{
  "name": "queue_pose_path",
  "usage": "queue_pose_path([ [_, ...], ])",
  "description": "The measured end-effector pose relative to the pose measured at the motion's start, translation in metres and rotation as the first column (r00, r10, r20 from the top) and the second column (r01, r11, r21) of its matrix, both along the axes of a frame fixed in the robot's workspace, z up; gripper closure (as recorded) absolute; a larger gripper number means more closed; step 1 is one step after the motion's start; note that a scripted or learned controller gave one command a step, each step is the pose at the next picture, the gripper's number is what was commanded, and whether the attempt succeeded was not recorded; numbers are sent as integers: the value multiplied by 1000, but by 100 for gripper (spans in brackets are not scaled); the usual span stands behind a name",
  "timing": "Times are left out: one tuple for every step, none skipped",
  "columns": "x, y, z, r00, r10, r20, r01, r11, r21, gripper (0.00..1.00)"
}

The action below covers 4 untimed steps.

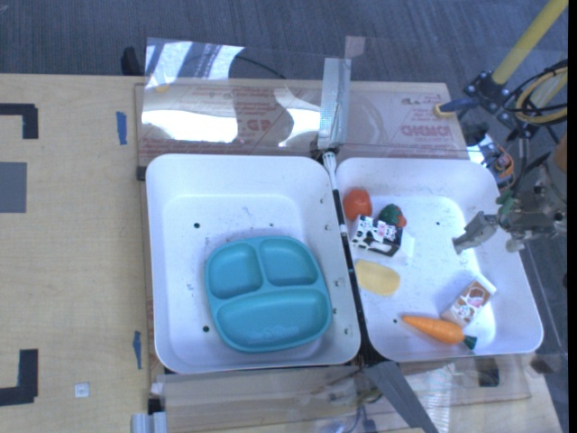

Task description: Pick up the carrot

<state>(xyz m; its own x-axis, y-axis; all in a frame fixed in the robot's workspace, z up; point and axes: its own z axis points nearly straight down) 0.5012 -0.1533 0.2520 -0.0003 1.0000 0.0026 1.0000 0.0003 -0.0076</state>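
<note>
Lying near the right bin's (pixel 532 327) front wall, the carrot (pixel 434 328) is seen beside a small carton (pixel 470 303); the gripper (pixel 472 232) hovers apart, grip state indiscernible.

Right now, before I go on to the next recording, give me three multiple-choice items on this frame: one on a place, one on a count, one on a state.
1. Where does the carrot lie?
A. in the right bin, near its front edge
B. on the teal plate
C. on the bench outside both bins

2. How many compartments does the plate have?
A. one
B. three
C. five

3. How does the gripper stand to the carrot?
A. it holds the carrot
B. it presses the carrot into the bin wall
C. it is apart from the carrot, over the right bin's right part

Answers: 1 A, the carrot rests on the right bin's floor beside a small carton. 2 B, two small sections sit above one large one. 3 C, bare bin floor shows between gripper and carrot.
</note>
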Motion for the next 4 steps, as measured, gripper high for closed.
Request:
queue_pose_path([
  [-1, 34, -165, 999, -34, 10, 34, 999, -2, 0],
  [35, -2, -137, 979, 202, 6, -202, 979, -2, 0],
  [12, -46, -161, 984, -179, 4, 179, 984, 7, 0],
  [52, 24, -165, 877, -480, 14, 480, 877, -1, 0],
])
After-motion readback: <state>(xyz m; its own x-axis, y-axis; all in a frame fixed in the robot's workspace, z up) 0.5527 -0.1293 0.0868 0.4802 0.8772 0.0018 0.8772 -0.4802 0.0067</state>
